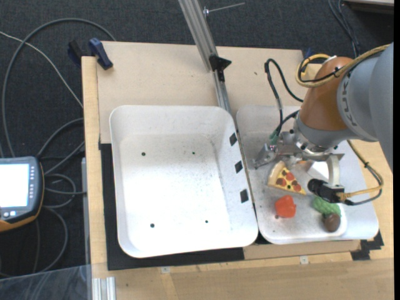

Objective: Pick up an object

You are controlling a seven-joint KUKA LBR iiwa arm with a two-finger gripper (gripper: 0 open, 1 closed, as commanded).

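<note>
two white bins on the bench: left bin (175, 180), right bin (253, 120). left bin: speckled, four dark dots on its floor. right bin: toy pizza slice (286, 180) near the middle; red toy (286, 207) just below it; green toy (327, 206) and brown toy (331, 222) toward the lower right corner, close together. my gripper (275, 154): over the right bin, just up-left of the pizza slice; whether it touches the slice i cannot tell, and whether it is apart or together i cannot tell. orange wrist band above it. metal pole (197, 27) slants across the bench's back.
</note>
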